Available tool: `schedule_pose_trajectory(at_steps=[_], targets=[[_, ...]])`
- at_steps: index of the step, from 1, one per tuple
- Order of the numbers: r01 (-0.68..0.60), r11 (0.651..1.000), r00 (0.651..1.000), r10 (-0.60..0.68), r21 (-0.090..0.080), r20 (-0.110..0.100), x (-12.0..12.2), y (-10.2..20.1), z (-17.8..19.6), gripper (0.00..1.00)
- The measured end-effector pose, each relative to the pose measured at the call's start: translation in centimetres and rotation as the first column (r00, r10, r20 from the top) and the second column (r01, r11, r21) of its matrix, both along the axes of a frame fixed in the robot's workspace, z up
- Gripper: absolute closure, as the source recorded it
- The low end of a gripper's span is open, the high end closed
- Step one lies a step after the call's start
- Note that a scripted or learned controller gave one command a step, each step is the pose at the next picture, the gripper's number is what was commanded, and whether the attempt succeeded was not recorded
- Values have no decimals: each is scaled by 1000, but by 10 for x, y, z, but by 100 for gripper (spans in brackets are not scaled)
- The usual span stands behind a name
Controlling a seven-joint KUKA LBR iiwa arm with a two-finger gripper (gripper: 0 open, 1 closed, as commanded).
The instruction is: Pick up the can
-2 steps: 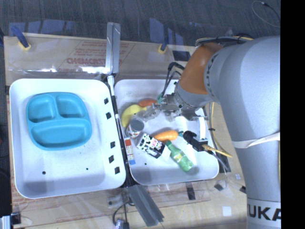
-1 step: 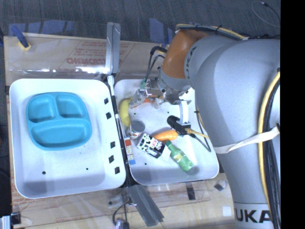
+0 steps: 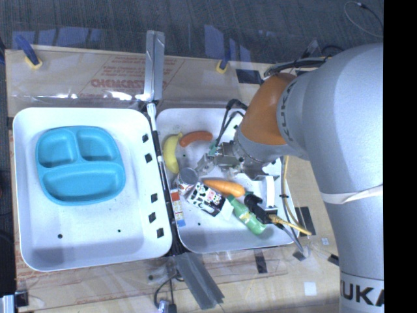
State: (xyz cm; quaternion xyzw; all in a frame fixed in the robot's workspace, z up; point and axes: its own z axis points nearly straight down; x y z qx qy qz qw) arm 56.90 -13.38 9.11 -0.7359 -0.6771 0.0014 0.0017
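Can: small, grey metal, round top up, in right bin beside banana. Hand low just beside can; grip state unclear.

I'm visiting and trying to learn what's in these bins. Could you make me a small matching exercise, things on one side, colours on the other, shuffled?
Things:
1. divided tray in the left bin
2. banana in the right bin
3. carrot
4. bottle

Colours:
a. orange
b. green
c. blue
d. yellow

Pairs: 1-c, 2-d, 3-a, 4-b
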Motion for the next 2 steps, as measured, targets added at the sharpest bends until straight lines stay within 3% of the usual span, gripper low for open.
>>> schedule_pose_trajectory(at_steps=[1,2], targets=[[10,1000,1000,-10,-1,1,20,21,0,0],[8,1000,1000,-8,0,0,20,21,10,100]])
